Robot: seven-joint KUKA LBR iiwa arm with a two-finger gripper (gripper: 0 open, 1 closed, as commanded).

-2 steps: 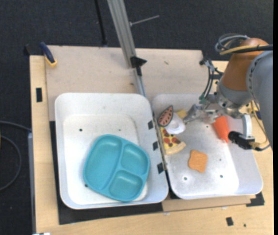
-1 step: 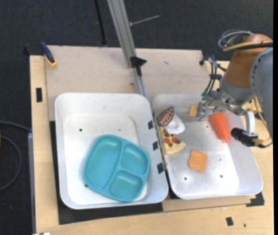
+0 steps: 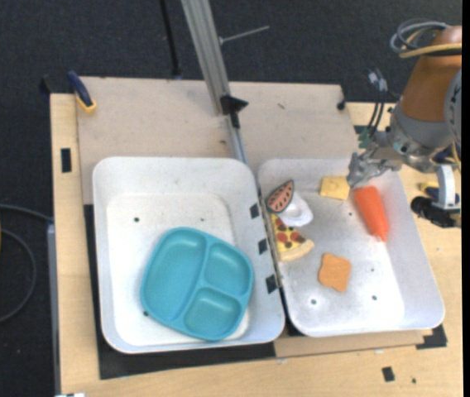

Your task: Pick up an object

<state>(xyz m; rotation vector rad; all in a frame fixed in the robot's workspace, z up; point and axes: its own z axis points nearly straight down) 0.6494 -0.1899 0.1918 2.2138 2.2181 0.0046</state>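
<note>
Trouble we are expecting: gripper (image 3: 366, 174), jaw state we cannot tell, hovering between cheese wedge (image 3: 333, 188) and carrot (image 3: 371, 210), nudging both aside.

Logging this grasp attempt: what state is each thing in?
Gripper: low over the right bin's far edge, nothing seen held.
Carrot: lying flat, just beside the gripper.
Cheese piece: flat.
Pizza slice: flat, by the divider.
Orange cracker: flat.
Blue divided plate: upright in the left bin.
</note>
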